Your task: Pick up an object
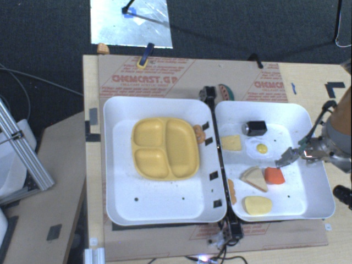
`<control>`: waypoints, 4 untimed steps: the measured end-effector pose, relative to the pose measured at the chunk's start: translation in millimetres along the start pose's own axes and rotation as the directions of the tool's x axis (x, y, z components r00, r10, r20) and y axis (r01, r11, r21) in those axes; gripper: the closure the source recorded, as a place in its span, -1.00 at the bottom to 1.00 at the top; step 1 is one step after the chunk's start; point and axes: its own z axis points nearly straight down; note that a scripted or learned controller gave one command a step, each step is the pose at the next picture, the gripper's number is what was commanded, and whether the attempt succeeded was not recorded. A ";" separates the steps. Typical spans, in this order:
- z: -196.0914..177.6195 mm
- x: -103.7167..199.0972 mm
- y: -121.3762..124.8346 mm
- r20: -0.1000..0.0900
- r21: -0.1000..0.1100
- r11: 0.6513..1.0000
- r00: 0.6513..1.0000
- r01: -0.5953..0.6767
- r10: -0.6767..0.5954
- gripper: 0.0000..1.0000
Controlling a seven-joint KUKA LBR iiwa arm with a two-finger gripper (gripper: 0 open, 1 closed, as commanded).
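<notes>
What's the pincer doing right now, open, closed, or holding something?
Pincer: over the right bin, above the orange piece; open or closed cannot be told.

A divided plate [165, 148] sits in the left bin [118, 202]. In the right bin [316, 199], a fried egg [260, 148] lies centrally, a box [256, 127] behind, a wedge [254, 179] in front.
</notes>
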 end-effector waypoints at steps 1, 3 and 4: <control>87.7 -32.0 4.7 0.005 -0.012 1.000 1.000 0.001 0.000 -1.00; 83.7 19.9 66.1 0.001 -0.019 1.000 1.000 0.002 -0.002 1.00; -12.5 95.6 72.0 -0.001 -0.006 1.000 1.000 0.008 -0.008 1.00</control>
